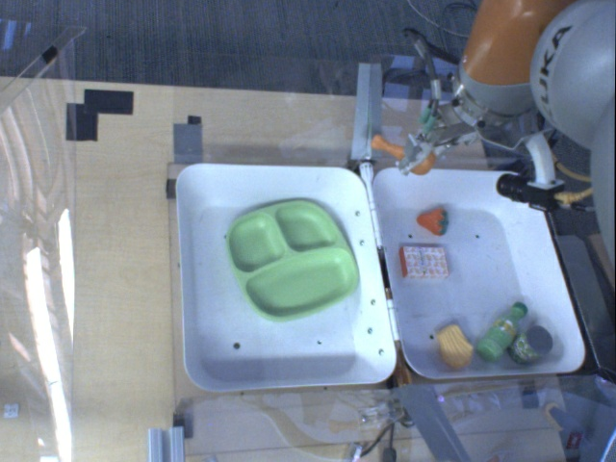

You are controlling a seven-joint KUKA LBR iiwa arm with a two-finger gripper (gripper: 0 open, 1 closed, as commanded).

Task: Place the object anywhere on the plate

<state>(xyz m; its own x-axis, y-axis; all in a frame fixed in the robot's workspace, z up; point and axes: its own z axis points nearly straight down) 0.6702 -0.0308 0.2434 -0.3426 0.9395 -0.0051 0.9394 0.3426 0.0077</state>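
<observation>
A light green plate with three compartments lies in the left white bin. My gripper hangs over the back left corner of the right bin, near the divider between the bins. A long orange object sticks out on both sides of the fingers, which look shut on it. It is held up off the bin floor, to the right of and behind the plate.
On the right bin's floor lie a red-orange fruit with a green top, a pink and white packet, a yellow lump, a green bottle and a dark round can. A metal post stands behind the divider.
</observation>
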